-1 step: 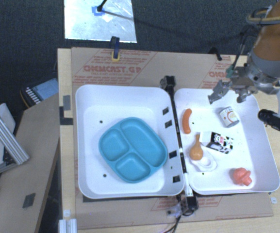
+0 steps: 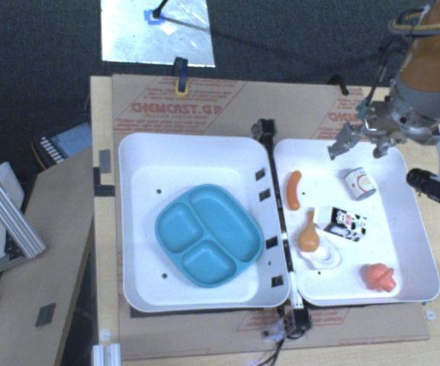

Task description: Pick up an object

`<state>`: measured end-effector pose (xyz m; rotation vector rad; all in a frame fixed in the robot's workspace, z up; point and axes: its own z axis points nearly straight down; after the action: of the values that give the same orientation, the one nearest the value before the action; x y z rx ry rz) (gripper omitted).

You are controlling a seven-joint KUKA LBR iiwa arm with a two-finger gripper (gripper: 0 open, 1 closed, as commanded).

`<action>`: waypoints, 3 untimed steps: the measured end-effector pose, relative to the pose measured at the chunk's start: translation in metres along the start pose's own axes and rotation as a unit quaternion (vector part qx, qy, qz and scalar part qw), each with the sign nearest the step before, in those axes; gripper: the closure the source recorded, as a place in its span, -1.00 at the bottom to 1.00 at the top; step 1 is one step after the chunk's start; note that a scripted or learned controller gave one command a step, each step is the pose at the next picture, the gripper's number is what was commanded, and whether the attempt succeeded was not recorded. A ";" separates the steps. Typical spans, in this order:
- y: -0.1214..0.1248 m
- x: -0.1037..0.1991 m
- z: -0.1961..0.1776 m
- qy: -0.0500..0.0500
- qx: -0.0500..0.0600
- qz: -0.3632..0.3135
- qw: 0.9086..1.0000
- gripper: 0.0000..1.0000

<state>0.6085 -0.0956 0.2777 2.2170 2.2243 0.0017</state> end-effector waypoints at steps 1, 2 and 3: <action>-0.004 0.003 0.062 0.000 0.003 0.001 1.000 -1.00; -0.005 -0.002 0.106 0.000 0.002 0.001 1.000 -1.00; -0.005 0.007 0.154 0.000 0.002 0.000 1.000 -1.00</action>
<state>0.6041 -0.0883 0.1237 2.2186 2.2275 -0.0019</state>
